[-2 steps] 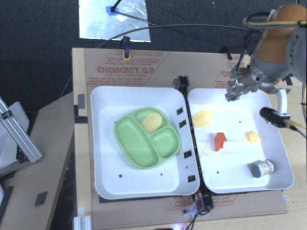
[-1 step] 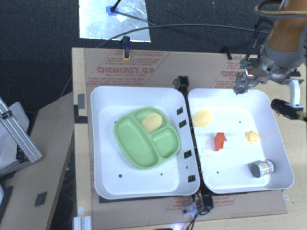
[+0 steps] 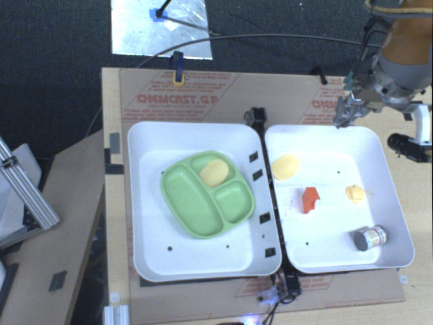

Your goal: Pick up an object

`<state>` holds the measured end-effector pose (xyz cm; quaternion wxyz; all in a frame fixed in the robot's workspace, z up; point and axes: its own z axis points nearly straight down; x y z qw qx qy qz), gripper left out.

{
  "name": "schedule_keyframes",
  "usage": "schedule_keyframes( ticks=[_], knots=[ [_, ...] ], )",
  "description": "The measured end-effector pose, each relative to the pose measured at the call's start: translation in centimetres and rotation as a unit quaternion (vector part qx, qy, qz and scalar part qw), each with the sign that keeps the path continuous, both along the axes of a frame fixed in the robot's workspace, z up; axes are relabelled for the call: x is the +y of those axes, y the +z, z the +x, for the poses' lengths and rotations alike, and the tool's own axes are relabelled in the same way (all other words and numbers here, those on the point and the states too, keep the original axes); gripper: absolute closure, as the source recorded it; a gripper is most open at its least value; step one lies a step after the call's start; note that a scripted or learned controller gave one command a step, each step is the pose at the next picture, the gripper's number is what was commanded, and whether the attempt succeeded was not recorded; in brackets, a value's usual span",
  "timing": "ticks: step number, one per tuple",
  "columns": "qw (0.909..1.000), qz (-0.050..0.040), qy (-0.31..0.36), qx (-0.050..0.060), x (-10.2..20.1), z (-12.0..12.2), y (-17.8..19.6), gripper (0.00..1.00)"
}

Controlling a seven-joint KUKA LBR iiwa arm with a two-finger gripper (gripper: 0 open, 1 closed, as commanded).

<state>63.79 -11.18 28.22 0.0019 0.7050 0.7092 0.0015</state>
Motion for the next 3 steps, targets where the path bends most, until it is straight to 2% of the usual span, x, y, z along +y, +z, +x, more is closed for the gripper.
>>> schedule_keyframes(
  ticks=[1,3],
  knots=[
    [1.0,0.0008,0.001,0.002,5.2,0.7,-2.2,1.0],
    [1.0,0.0009,0.001,0.002,15.0,0.3,-2.8,1.0]
  ],
)
